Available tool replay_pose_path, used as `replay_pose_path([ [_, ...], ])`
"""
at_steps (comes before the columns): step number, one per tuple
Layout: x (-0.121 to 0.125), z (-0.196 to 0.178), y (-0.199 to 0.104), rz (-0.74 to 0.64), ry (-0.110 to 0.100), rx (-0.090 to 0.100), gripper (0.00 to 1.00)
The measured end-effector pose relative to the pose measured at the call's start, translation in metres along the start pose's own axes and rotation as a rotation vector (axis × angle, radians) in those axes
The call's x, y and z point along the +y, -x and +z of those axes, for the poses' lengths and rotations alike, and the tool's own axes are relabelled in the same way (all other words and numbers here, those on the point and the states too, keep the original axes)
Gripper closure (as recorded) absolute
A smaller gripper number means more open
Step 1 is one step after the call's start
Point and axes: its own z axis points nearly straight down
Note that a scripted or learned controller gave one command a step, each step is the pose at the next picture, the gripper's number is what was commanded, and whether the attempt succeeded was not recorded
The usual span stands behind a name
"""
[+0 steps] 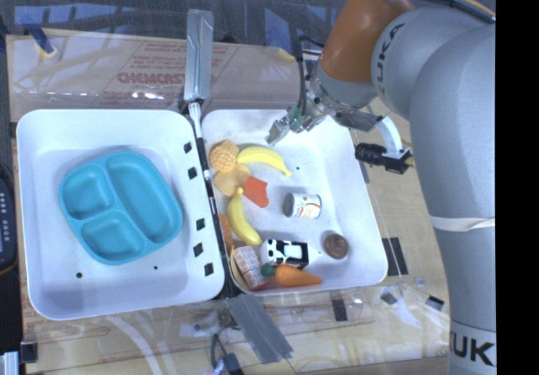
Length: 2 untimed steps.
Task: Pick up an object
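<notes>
So my arm (pixel 421 87) comes in from the right, over the far corner of the right bin (pixel 358 196). The left bin (pixel 38 222) has a blue divided plate (pixel 122 206) in it. All the pickable stuff sits in the right bin: two bananas, one (pixel 265 158) near the top and one (pixel 242 222) lower down, a corn cob (pixel 222 157), a carrot (pixel 295 277) at the near edge, a little can (pixel 303 206) on its side, a black-and-white cow toy (pixel 285 252) and a brown round thing (pixel 335 245). My gripper (pixel 282 129) hangs just above the upper banana, nothing in it; honestly I can't tell if it's open or closed.
</notes>
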Motion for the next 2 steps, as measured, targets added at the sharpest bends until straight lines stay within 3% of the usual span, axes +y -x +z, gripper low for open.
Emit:
replay_pose_path([
  [1, -0.001, 0.001, 0.0, 0.0, -0.002, 0.001, 0.0],
  [2, -0.022, 0.051, 0.04, -0.021, -0.008, 0.007, 0.0],
])
